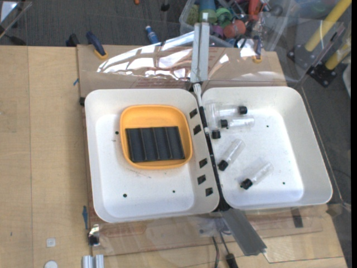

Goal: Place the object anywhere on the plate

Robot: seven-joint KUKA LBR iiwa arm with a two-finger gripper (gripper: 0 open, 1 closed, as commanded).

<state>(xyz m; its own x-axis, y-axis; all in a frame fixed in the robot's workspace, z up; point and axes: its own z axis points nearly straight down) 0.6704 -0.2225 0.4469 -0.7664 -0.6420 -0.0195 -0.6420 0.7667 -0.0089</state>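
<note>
On the wooden tabletop (39, 149) two white bins sit side by side. The left bin (106, 197) carries the orange plate (155, 115), set a little toward twelve o'clock of the bin's middle, with a black ridged insert (154, 144) lying across it.

The right bin (301, 177) holds four clear vials with black caps. Two lie near the divider at about ten o'clock of that bin: an upper vial (230, 111) and a second vial (234, 124) just below it, both with long axes running roughly three to nine. A third vial (230, 153) lies near the centre, and a fourth vial (255, 176) at about six o'clock; both slant from two toward eight, caps at the lower end.

The arm is not in frame, so I cannot tell the state of its fingers. Any vial must travel toward nine o'clock, across the divider, to reach the plate; the upper pair look nearest to it.
</note>
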